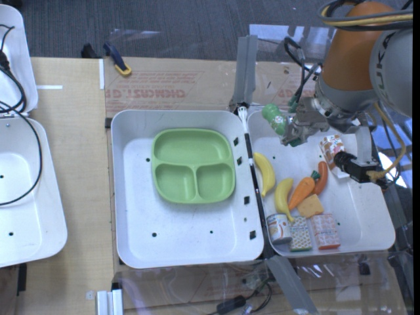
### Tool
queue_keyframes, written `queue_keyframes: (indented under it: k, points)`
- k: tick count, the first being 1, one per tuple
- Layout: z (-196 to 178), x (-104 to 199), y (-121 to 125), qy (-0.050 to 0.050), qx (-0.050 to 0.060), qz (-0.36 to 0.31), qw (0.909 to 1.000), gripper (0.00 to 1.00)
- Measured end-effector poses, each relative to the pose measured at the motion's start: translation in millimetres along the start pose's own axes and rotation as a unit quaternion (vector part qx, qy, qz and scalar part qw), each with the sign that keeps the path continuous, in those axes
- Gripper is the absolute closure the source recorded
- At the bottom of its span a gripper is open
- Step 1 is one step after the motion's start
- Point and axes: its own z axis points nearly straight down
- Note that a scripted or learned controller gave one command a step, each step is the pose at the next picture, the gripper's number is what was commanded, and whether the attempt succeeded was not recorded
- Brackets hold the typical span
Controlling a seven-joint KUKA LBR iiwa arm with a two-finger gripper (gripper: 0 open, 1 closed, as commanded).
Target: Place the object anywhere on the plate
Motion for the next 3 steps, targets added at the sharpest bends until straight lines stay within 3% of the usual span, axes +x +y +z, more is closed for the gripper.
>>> queue_keyframes:
  k: [1,2,3]
  points:
    - [-2.8,59.9,-40.0,0.000,-0.001,-0.200,0.9798,1.00]
    - [-2.8,59.6,-40.0,0.000,-0.001,-0.200,0.9798,0.00]
    - [24.4,110.7,2.5,0.000,-0.001,-0.094,0.9956,0.00]
